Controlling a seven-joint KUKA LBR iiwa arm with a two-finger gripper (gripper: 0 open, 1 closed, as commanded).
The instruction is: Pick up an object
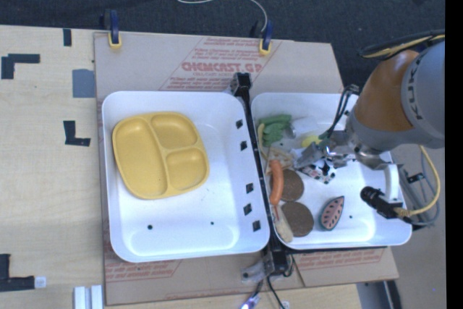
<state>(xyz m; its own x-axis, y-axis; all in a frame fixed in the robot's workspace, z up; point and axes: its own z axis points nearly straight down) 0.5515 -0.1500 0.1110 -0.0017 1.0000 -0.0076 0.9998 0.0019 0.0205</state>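
My gripper (317, 158) hangs low over the middle of the right bin (362, 234), among the toys. A small black-and-white toy (319, 171) lies right under it; whether the gripper touches it is unclear. Left of it an orange carrot-like piece (275, 181) lies beside a brown round disc (292, 185). A second brown disc (297, 217) and a watermelon slice (332, 213) lie nearer the front. A green leafy toy (275, 129) sits at the back left, and a small yellow piece (310, 140) is just behind the gripper.
The left bin (181, 235) holds a yellow divided plate (160, 153) in its left half. A black divider (249, 163) runs between the bins. The arm's grey and orange body (394, 105) covers the right bin's right side. A black cable (383, 202) loops near its right wall.
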